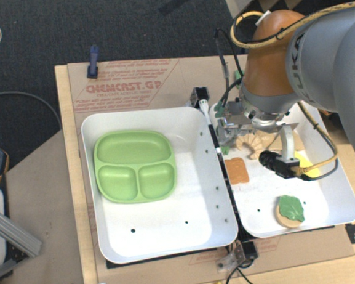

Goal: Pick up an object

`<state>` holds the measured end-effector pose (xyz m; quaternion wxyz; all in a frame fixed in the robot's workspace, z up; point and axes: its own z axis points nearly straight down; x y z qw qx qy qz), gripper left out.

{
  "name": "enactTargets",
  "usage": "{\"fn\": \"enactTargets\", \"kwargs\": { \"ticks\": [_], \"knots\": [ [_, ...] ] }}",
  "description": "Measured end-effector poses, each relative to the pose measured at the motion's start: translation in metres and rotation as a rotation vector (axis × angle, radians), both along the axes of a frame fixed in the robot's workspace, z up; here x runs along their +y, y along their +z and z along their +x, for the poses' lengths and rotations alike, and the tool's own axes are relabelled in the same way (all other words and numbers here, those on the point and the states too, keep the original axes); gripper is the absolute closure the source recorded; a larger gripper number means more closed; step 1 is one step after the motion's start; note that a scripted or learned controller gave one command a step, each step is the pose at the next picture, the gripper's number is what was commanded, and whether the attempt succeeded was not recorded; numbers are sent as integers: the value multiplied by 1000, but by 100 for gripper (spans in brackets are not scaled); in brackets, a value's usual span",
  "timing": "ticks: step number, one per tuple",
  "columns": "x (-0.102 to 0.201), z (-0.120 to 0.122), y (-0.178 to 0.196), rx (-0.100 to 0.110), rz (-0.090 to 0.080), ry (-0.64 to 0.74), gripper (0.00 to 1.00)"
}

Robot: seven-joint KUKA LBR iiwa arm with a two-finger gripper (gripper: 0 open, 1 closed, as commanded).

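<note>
— Target: brown flat slab [236,170], lying in the right bin [329,187], close against the wall shared with the left bin [161,232]. Could be a toy slice of toast or a sponge pad; hard to tell which.

— Probably light, then. Stiff or soft?

— Impossible to judge from above. Thin and lying flat on the bin floor, so little height to bite on. Best taken across the two long edges, the narrower span, coming straight down and pressing to the floor before closing. Likely neither fragile nor slippery, judging by the matte face.

— And relative to the gripper [226,133]?

— Just below it in the view, toward the near rim. Near, apparently not touching. Holding nothing visible. Released or clenched: cannot tell, hidden under the wrist.

— Anything crowding?

— Some tan pieces [252,144] just beside the slab's far right corner, beneath the wrist; worth avoiding on the way down. Farther out, a round biscuit [290,210] with a green top, well apart, toward the near right corner. Out of the way entirely: the green divided plate [134,167] over in the left bin.
</note>
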<state>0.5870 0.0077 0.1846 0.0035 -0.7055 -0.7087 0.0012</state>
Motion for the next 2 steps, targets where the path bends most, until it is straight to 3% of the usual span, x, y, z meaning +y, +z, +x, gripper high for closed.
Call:
{"fn": "enactTargets", "kwargs": {
  "ticks": [1, 2],
  "knots": [
    [70, -28, 0, -2, 1, 3, 100],
    [167, -26, 33, -11, 2, 7, 100]
  ]
}}
